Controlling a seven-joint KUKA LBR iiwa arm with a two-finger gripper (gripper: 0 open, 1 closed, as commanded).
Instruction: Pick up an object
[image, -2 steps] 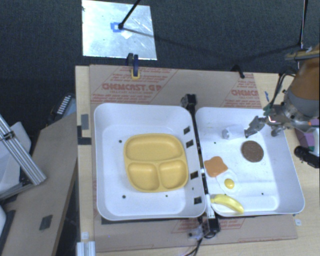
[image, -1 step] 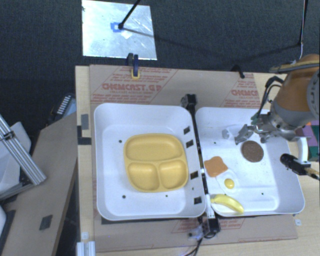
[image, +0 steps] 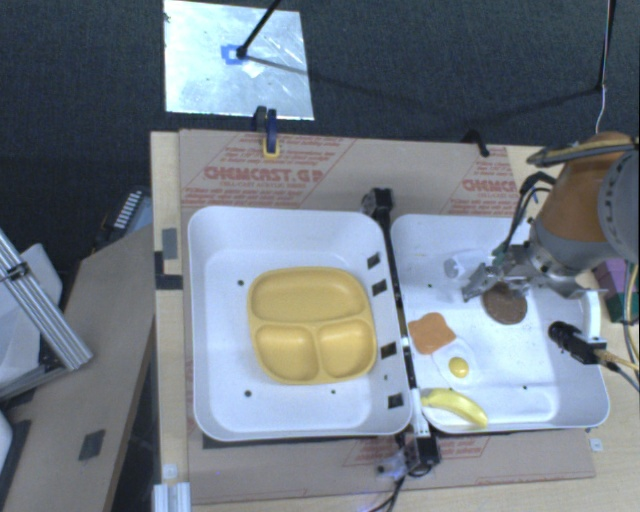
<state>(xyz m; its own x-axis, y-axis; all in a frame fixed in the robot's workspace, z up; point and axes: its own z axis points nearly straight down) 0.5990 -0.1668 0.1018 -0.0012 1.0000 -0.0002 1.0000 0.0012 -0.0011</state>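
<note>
Brown disc (image: 505, 306) lay flat in the right bin (image: 540, 392), upper middle, right at the jaws. Jaw state: couldn't tell.

Left to right:
- Dark carpet floor (image: 80, 100) ran around the rig, with an aluminium rail (image: 35, 310) at the far left and a silver sheet (image: 238, 60) on the floor beyond the tabletop (image: 165, 190).
- A brown "CHEMCAST" sheet (image: 400, 165) covered the tabletop, with a yellow clamp (image: 270, 138) on its far edge.
- The left bin (image: 215, 250) held a yellow divided plate (image: 305, 325), upright.
- Near the right bin's left wall sat an orange slice (image: 432, 332), a fried egg (image: 458, 366) and a banana (image: 455, 407), front to back in reverse.
- The arm (image: 590, 215) came in from the right.

The disc was round, so it had no long axis or heading. The banana's long axis ran left-right, dipping slightly toward the right.
</note>
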